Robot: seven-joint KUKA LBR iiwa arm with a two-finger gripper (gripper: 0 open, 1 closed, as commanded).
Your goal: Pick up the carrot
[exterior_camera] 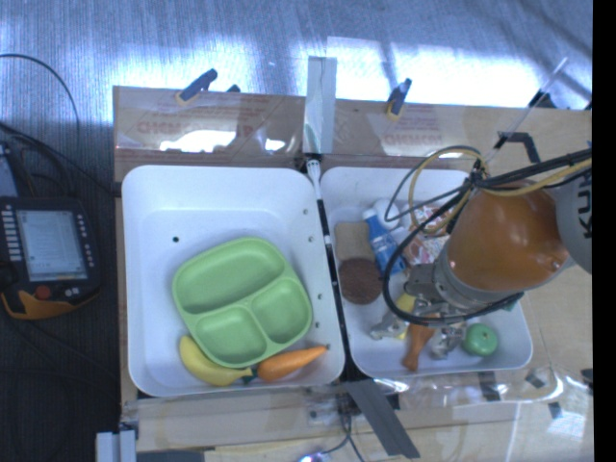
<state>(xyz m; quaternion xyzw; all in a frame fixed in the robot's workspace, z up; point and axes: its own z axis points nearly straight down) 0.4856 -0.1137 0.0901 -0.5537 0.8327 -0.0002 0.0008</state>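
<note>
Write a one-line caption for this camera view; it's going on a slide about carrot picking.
The arm's hand works in the right bin while the carrot lies in the left bin beside a green divided plate and banana.

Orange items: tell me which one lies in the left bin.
The carrot, lying beside the green plate and banana; the other orange piece sits in the right bin.

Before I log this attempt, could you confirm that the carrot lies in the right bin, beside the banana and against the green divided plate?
Not quite: the camera view shows the carrot in the left bin, not the right one. The rest stands: it lies beside the banana and against the green divided plate, at the near edge of that bin. The arm's gripper hangs over the right bin.
</note>
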